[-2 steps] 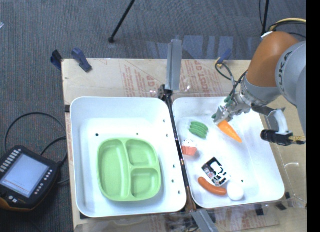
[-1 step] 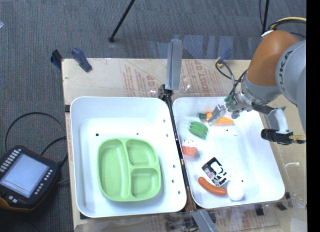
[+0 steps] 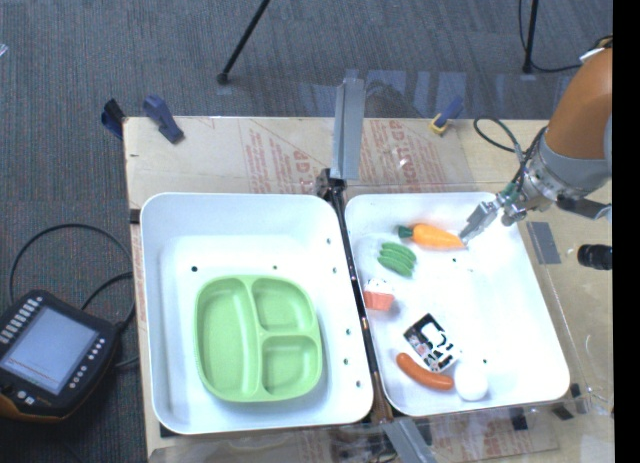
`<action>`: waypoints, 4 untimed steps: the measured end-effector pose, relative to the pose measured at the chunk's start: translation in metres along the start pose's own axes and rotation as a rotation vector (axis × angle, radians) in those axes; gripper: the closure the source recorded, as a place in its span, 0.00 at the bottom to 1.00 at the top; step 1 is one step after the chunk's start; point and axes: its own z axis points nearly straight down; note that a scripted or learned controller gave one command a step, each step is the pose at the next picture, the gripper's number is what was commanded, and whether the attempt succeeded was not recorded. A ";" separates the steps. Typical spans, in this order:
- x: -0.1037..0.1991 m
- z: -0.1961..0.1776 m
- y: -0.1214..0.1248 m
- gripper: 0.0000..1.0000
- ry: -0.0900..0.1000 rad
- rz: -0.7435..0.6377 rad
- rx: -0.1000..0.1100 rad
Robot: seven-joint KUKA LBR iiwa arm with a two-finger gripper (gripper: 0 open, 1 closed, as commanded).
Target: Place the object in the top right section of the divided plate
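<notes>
— Where the left bin (image 3: 160, 251) sits nearest, what's inside?
— A glossy green divided plate (image 3: 260, 339).
— And farther right?
— The smooth orange carrot (image 3: 436, 237) lies in the right bin (image 3: 520, 351), the gripper (image 3: 474, 223) just beside it; jaw state unclear.

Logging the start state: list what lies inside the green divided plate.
All three sections of the green divided plate show bare green plastic, with no item in any. It sits in the left bin; the bin floor beneath it is covered.
</notes>
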 end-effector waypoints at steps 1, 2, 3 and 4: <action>0.001 0.001 0.000 0.00 0.002 -0.001 0.001; 0.003 -0.029 0.003 0.00 0.000 -0.487 -0.003; 0.008 -0.123 -0.014 0.00 -0.004 -1.045 -0.006; 0.011 -0.179 -0.020 0.00 -0.004 -1.332 -0.006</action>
